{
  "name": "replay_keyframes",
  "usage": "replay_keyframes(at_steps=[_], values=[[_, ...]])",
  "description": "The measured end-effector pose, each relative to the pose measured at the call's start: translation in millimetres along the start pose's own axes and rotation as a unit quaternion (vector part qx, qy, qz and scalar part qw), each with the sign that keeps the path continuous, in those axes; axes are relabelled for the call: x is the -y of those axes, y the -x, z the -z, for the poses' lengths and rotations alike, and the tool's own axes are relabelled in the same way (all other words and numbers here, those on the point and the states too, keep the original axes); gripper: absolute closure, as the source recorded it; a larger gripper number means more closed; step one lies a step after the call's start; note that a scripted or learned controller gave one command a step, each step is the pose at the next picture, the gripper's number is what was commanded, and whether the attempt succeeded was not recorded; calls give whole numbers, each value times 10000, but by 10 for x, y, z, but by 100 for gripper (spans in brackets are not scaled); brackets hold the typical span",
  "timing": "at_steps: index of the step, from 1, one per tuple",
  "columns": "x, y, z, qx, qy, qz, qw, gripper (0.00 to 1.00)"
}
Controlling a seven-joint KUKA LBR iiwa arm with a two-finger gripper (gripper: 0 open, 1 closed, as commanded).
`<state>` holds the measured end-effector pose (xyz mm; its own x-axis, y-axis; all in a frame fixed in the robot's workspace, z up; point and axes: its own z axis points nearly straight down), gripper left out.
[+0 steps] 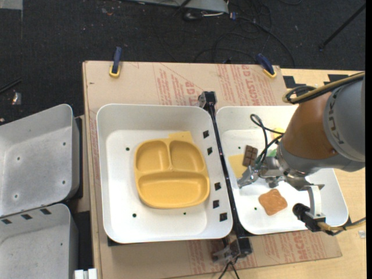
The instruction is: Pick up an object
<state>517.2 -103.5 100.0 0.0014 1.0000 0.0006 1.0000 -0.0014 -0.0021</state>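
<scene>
1. Camera view, layout: two white bins sat side by side on the counter. The left bin held a yellow divided tray. The right bin held the arm, low over its floor.
2. Camera view, gripper: the gripper pointed toward the divider between the bins. Its fingers appeared slightly parted, with nothing visible between them; I judged it empty.
3. Camera view, objects: a brown chocolate-like bar lay just above the fingers, near a pale yellow flat piece. A tan toast-like piece lay below and right of them, near but apart.
4. Judgement: the bar was the nearer candidate, its long axis running roughly up the view. A short shift that way seemed needed before closing.
</scene>
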Motion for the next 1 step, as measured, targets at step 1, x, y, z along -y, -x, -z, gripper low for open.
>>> replay_keyframes(at_steps=[1], values=[[-1,0,113,1,7,-7,10000,100]])
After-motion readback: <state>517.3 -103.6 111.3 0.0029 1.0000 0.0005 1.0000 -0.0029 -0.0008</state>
